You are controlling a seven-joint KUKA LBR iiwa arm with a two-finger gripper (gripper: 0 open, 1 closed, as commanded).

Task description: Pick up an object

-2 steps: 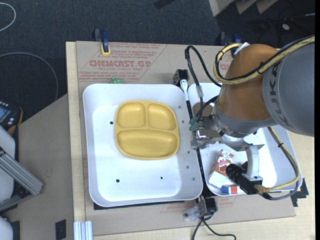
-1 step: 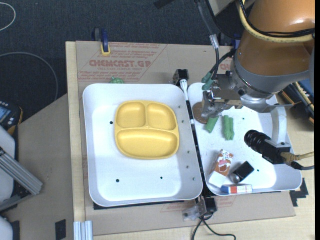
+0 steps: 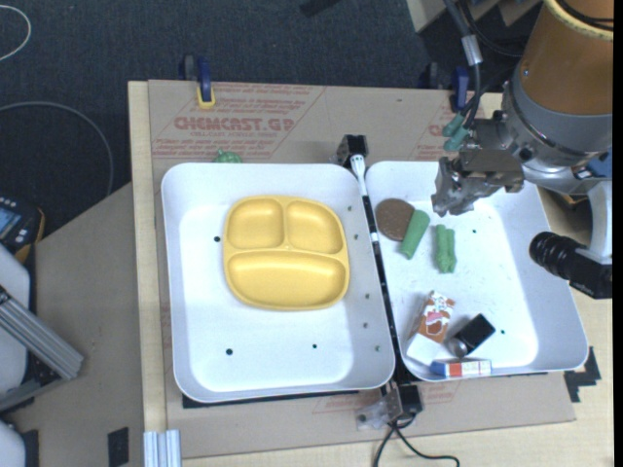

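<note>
Hovering end effector (image 3: 450, 200): over the right bin's (image 3: 545, 343) upper part; grip state cannot be told, nothing seen held.
Green pieces: one (image 3: 416, 233) just below-left of it, another (image 3: 445, 248) just below.
Brown disc (image 3: 391, 217): just left.
Small carton (image 3: 437, 317), black block (image 3: 473, 333), tube (image 3: 460, 367): well below.
Yellow divided plate (image 3: 286, 252): far left, in left bin (image 3: 195, 290).

Two smooth white plastic bins (image 3: 195, 358) sit on a matt brown cardboard-like board (image 3: 282, 115). The yellow divided plate (image 3: 286, 252) looks like glossy plastic (soft highlights). The arm's gripper (image 3: 450, 200) appears dull grey metal.
</note>
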